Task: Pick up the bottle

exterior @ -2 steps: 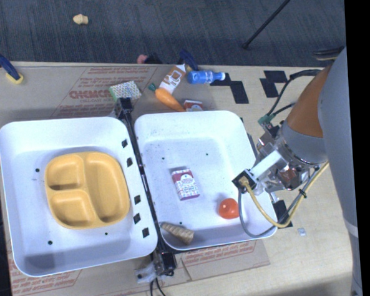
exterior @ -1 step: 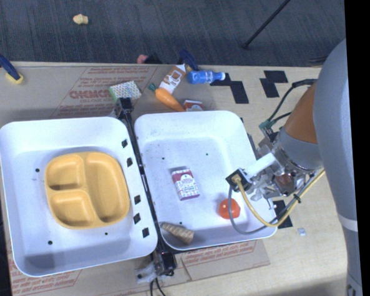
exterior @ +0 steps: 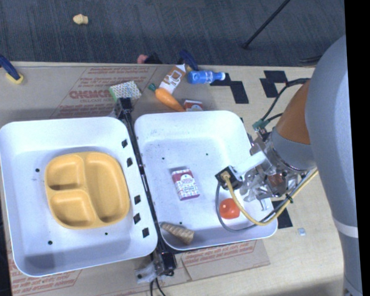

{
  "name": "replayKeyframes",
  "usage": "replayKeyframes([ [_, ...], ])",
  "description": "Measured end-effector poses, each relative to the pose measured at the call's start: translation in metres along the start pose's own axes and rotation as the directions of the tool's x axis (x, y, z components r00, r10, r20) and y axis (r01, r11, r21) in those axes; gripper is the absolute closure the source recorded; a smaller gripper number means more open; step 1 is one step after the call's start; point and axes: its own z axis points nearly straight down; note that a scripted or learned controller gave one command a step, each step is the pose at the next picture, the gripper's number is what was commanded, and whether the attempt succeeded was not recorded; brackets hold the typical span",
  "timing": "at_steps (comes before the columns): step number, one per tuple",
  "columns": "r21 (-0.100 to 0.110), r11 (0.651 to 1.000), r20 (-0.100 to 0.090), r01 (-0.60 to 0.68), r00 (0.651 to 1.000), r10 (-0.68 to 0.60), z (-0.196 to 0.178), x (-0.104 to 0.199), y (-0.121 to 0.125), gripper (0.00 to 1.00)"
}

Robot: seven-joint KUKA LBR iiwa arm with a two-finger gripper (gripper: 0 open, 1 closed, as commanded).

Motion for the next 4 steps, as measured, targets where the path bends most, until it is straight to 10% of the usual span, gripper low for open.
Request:
replayKeyframes([
  [4,-0.002,1.0,0.0,-0.002,1.0,0.002,0.001,-0.003,0.012,1.0],
])
